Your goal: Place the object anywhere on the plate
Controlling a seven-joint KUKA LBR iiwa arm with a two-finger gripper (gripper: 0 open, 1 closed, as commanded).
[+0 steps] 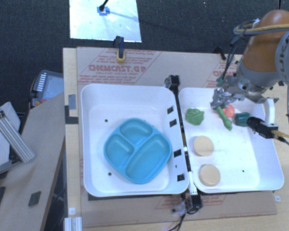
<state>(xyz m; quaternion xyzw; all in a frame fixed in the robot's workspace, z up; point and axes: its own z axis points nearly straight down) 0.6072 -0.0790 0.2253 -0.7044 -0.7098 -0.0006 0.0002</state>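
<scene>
A blue plate [137,149] with three compartments lies in the left bin [96,100]. In the right bin [265,177] I see a green leafy piece [194,116], two tan round cookies [203,146] [209,175], a red and green carrot-like piece [226,115] and a teal piece [242,118]. My gripper [222,101] hangs low over the back of the right bin, right above the carrot-like piece. The wrist hides its fingers.
A black divider with clips [178,129] runs between the two bins. A yellow clamp [120,52] sits at the back of the cardboard base. Grey equipment [9,134] stands at the left of the bench.
</scene>
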